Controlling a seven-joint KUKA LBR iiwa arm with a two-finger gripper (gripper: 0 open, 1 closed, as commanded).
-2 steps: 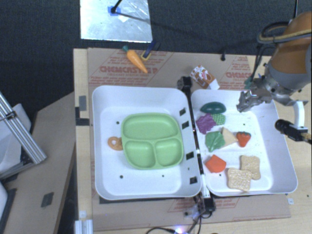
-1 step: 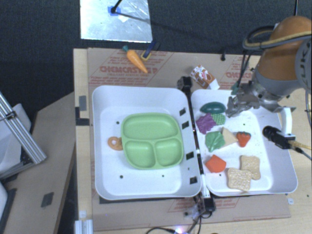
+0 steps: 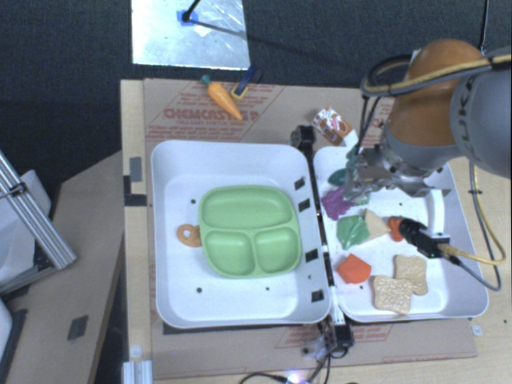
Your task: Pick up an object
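While the hand hangs low over the right bin, near that bin's far-left corner and just above a purple toy, I cannot tell how it stands; the green plate lies in the left bin.

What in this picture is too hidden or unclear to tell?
- The pincer: the arm's wrist covers it from above, so open, shut or holding something is unknown.
- The purple item and the dark green one: partly under the arm, shapes unclear.
- The small packet above the right bin: print too small to read.
- The orange ring: half hidden behind the green plate.
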